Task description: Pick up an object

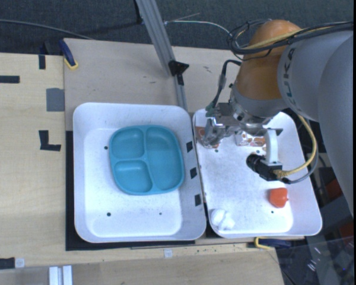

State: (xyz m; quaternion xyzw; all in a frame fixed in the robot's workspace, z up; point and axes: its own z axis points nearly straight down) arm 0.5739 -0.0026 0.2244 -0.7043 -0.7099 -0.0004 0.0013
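- Orange object (278, 197): small, rounded, lying on the floor of the right bin (302, 218), toward its near right corner.
- White crumpled object (221, 219): same bin, near left corner.
- Gripper (225, 134): low over the far end of the right bin, nothing visibly held; whether its jaws stand apart or together cannot be told.
- Key relation: orange object lies well apart from the gripper, toward the near right; white one lies toward the near edge. Neither shows a clear long axis.
- Blue divided plate (147, 159): sits in the left bin (86, 159).
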